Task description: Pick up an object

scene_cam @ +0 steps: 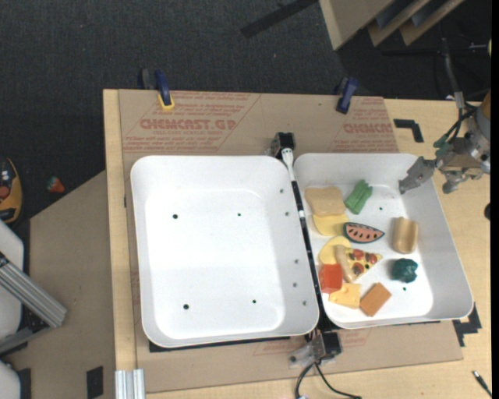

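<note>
Hovering at the right bin's [437, 234] far right rim, the pincer [433, 178] carries nothing; whether it is apart or together I cannot tell. Food toys lie down-left of it, mid-bin. Nearest are the green piece [358, 196] and tan roll [404, 234], with room around them. Left bin [156, 234] adjoins.

1. A dark carpet floor [117, 39] lies behind and left of the bench [125, 234].
2. The bench is pale wood under a brown printed board [257, 117].
3. Two blue clamps [162, 84] grip the board's far edge.
4. A wooden piece of furniture [390, 19] stands at top right.
5. A metal rail [31, 292] slants at lower left.
</note>
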Controlling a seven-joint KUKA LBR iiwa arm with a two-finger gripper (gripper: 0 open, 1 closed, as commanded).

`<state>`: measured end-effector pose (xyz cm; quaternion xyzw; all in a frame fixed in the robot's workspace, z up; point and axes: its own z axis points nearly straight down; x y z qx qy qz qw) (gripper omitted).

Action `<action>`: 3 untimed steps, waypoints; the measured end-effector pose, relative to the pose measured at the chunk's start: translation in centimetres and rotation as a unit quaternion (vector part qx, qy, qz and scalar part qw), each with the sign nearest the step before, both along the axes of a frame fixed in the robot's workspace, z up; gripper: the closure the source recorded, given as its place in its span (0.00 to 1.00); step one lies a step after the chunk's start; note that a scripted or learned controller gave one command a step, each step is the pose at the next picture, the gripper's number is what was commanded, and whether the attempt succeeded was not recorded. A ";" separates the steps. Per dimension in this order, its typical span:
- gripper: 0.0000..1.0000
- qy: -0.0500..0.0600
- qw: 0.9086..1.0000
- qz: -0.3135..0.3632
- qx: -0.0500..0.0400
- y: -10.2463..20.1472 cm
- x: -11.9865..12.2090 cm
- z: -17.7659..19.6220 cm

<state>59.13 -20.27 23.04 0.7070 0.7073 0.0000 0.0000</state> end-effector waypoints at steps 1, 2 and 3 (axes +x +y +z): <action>0.00 0.003 1.000 0.005 0.003 10.9 3.0 -9.1; 0.00 0.001 1.000 -0.001 0.001 11.0 1.4 -14.8; 1.00 -0.003 1.000 -0.001 0.000 11.0 1.7 -13.3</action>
